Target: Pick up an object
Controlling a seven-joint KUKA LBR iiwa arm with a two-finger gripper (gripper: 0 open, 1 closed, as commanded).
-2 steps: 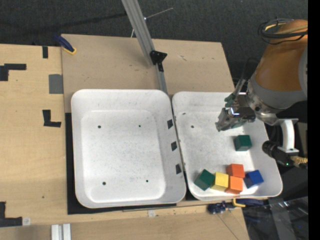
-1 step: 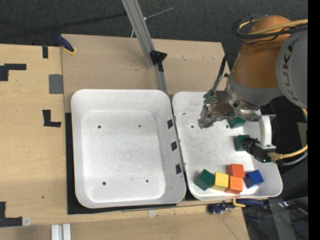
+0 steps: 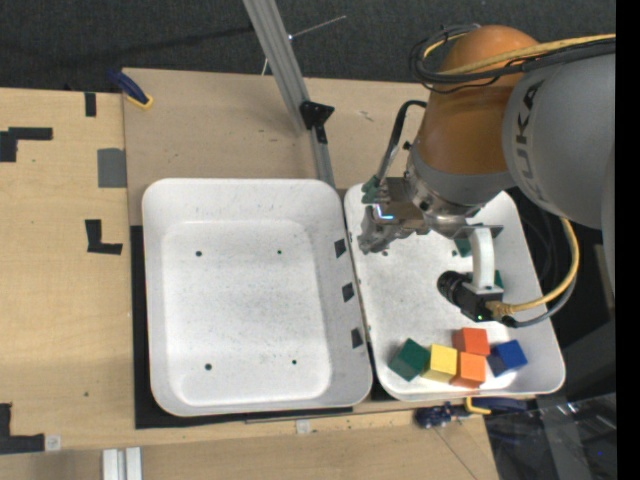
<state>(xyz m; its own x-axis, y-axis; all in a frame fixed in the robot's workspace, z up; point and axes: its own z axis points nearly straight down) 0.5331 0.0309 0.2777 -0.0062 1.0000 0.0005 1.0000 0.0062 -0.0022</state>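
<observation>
A wooden table [image 3: 240,128] seen from above carries two shallow white bins side by side. The left bin [image 3: 245,293] has a speckled floor. The right bin [image 3: 420,288] holds a cluster of small blocks along its near edge, towards the near right corner: a green block [image 3: 408,359] at the left of the cluster, a yellow block [image 3: 441,361] touching it, an orange block [image 3: 469,368] next, a red-orange block [image 3: 472,341] just behind that, and a blue block [image 3: 508,356] at the right end. The grey arm [image 3: 560,128] with its orange band reaches in from the right. Its tool [image 3: 378,240] hangs over the far left part of the right bin, close to the wall between the bins and well apart from the blocks. Nothing shows between its fingers; how far apart they stand cannot be told.
</observation>
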